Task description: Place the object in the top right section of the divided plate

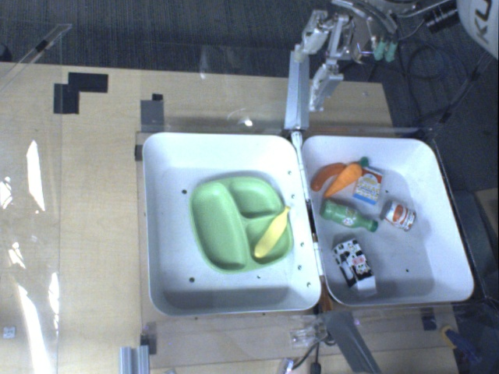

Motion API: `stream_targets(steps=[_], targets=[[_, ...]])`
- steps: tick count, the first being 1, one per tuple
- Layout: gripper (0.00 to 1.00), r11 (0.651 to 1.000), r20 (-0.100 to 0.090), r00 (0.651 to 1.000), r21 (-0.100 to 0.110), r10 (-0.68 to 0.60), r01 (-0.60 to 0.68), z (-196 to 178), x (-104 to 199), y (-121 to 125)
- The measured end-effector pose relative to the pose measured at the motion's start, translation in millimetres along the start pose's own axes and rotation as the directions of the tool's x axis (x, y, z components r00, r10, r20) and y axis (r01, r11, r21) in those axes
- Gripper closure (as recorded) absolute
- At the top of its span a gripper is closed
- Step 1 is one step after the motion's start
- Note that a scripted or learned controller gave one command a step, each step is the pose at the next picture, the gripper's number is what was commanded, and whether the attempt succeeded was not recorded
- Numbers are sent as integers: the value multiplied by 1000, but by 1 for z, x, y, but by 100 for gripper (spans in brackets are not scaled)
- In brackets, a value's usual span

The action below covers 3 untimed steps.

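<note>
A green divided plate (226,232) lies in the left white bin (168,279). A yellow banana-shaped object (271,234) rests slantwise on the plate's right side. Most of it is in the lower right section, and its upper tip reaches the divider below the top right section (256,197). My gripper (326,68) hangs above the bench behind the bins, near the far end of the seam between them. It is well away from the plate, and nothing shows in its grasp.
The right white bin (444,279) holds an orange carrot (341,177), a blue and white carton (367,187), a green bottle (348,215), a small can (399,215) and a black and white block (355,264). A clear panel (31,178) stands at the left.
</note>
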State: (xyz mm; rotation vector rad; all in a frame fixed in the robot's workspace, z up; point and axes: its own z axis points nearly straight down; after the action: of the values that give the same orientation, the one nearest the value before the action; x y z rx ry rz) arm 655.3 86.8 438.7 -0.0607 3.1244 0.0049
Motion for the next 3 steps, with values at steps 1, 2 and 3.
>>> stream_targets(steps=[1,2,3], targets=[[0,908,1,908,-1,-418,418,0,-13,-35],[0,750,1,750,0,-662,662,0,-12,-57],[0,503,0,503,-2,-864,864,18,-10,-106]])
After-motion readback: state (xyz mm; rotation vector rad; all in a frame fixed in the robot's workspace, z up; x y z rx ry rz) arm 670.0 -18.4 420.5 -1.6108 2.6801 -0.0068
